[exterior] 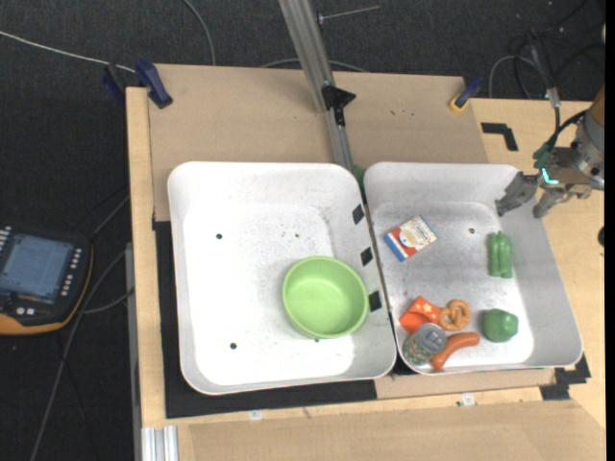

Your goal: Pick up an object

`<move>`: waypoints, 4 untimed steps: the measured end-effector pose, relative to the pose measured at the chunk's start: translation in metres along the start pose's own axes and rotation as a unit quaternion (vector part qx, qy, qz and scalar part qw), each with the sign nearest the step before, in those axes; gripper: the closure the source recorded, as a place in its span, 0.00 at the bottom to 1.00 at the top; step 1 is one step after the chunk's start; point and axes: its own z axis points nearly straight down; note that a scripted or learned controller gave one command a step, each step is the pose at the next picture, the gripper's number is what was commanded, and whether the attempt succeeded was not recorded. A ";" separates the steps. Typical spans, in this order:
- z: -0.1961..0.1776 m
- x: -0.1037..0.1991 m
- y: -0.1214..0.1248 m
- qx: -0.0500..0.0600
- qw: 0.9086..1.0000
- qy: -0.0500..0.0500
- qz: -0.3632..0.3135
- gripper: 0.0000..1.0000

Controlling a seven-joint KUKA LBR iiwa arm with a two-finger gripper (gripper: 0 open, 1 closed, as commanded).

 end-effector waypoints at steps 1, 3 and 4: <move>0.000 0.000 0.000 0.000 1.000 0.000 0.000 0.00; 0.114 0.009 0.009 0.003 1.000 0.001 0.000 0.00; 0.127 0.009 0.012 -0.004 1.000 -0.001 -0.001 0.00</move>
